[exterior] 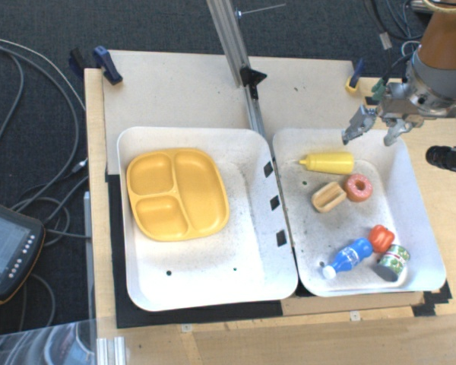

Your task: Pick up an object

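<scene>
Camera view, looking down at a slant.

Surface (175, 82): pale board filling the middle of the frame, carrying two shallow white bins side by side.

Left bin (137, 280): centre-left of frame. Holds one yellow divided plate (177, 195), lying flat in the bin's upper left part, with three compartments.

Right bin (425, 242): centre-right of frame. Contents:
- yellow mustard bottle (328, 162), lying on its side near the bin's upper edge, nozzle pointing to frame left;
- hot dog bun (328, 197), just below the bottle;
- pink doughnut (358, 188), just right of the bun and very close to it;
- blue bottle (348, 256), lying tilted in the lower part of the bin, white cap toward lower left;
- red object (381, 239), just beside the blue bottle's upper right end;
- green-labelled can (393, 262), lower right corner of the bin, just below the red object.

Arm: enters at upper right of frame, orange band above a grey wrist.

End effector (376, 129): upper right, above the top edge of the right bin, near the mustard bottle and up-right of it. Its two fingers (356, 127) are spread apart with nothing between them.

Metal pole (226, 25): slants from top centre down to the gap between the bins.
</scene>
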{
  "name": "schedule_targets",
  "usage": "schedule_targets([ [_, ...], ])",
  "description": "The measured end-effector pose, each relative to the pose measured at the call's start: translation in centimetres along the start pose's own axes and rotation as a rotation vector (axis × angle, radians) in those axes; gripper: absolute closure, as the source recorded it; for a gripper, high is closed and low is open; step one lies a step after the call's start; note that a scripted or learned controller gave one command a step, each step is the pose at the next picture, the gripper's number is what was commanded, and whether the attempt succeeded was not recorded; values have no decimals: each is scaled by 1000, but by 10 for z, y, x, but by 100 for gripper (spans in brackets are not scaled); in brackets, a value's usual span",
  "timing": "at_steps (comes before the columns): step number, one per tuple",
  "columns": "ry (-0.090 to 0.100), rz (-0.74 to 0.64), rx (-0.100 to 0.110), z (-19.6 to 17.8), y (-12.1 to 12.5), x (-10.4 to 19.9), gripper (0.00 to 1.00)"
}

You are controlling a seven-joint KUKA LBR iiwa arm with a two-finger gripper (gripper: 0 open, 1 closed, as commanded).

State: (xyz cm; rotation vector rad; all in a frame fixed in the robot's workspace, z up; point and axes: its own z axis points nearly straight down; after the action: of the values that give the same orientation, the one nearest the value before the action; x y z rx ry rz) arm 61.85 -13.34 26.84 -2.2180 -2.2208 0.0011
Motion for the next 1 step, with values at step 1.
schedule_targets([
  [1,0,0,0,0,0,0,0],
])
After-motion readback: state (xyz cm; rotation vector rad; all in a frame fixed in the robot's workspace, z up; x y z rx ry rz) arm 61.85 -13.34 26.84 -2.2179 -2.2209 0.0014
